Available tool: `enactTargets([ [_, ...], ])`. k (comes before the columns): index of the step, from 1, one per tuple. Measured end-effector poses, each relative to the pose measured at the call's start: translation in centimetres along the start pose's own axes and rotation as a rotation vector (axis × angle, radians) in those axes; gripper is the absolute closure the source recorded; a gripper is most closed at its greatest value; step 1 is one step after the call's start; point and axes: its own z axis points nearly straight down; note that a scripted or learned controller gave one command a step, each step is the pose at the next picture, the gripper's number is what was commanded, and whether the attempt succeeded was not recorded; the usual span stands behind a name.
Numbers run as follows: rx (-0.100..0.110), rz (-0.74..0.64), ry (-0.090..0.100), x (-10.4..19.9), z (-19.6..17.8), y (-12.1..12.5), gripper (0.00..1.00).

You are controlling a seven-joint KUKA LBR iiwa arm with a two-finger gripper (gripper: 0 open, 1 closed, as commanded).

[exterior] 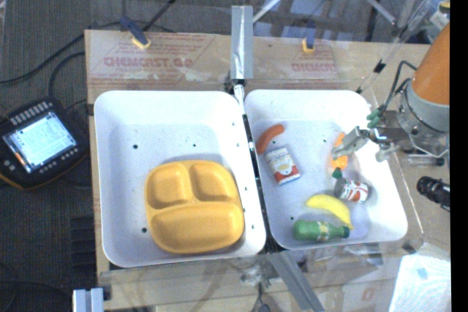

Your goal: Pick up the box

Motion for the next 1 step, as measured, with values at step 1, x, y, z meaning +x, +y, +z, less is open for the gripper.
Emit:
enactTargets([
  [1, -0.019, 0.059, -0.001, 4.83, 16.56, 5.45, 0.0],
])
